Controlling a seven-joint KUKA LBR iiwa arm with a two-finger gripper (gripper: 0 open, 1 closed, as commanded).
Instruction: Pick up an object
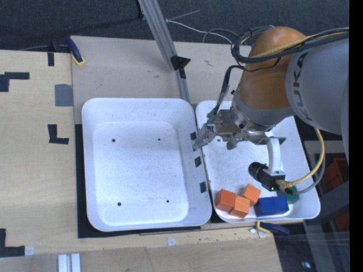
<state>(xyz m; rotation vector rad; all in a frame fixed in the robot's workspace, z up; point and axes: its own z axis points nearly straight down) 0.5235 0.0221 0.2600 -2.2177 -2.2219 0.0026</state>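
Note:
Three orange blocks lie together at the near edge of the right bin. Touching their right side is a blue block, and a small green piece sits just past it. My gripper hangs over the far left part of the right bin, close to the wall shared with the left bin. It is well above and behind the blocks, and I see nothing held in it. The grey arm and its orange band hide the far half of the right bin.
The left bin sits beside the right one, with their rims touching. A slanted metal rail runs from the top down to the gap between the bins. A black cable fitting hangs from the arm above the blocks.

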